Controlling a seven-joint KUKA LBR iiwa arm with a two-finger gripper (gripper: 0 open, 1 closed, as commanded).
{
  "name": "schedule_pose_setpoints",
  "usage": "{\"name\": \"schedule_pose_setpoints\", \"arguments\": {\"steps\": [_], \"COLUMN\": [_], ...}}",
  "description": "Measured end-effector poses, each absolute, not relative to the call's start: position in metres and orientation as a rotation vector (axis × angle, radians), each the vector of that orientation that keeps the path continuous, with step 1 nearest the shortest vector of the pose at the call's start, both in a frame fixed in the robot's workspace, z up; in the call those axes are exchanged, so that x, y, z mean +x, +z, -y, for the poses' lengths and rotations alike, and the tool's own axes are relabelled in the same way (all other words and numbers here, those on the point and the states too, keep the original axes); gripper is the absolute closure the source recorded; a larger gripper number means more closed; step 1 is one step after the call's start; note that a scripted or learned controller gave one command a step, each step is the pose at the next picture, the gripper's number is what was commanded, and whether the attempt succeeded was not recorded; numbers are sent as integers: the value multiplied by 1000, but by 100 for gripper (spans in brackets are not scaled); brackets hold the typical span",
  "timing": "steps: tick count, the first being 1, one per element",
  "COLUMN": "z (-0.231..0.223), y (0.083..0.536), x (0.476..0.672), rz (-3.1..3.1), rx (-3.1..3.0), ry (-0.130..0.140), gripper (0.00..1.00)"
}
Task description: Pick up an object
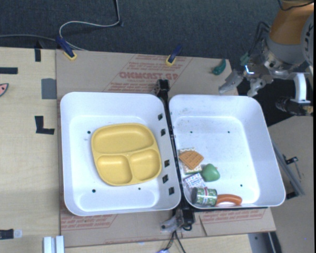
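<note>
Gripper (242,84) fingers stand splayed apart and empty, above the far rim of the right shallow white bin (263,141), well apart from every object.

We find the candidates clustered at that bin's near-left corner. Nearest lie a small green-labelled can (205,196) and a slim orange carrot-like piece (229,199), touching or almost so. Just beyond sit a silvery printed packet (193,181), a rounded green plastic vegetable (210,172) and a tan waffle-patterned square (190,158).

We judge the green vegetable the best target: least crowded. Descend vertically, straddle it, close only when low.

A yellow three-compartment plastic tray (127,153) occupies the left bin (73,141); we leave it.
</note>
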State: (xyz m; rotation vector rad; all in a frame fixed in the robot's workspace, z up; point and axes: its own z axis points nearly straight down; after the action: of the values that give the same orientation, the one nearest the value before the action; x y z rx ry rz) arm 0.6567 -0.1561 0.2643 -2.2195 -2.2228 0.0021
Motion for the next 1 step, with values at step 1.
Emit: {"name": "schedule_pose_setpoints", "arguments": {"steps": [1], "z": [137], "y": [165], "x": [641], "rz": [2220], "rx": [-2218], "ry": [3], "gripper": [0]}}
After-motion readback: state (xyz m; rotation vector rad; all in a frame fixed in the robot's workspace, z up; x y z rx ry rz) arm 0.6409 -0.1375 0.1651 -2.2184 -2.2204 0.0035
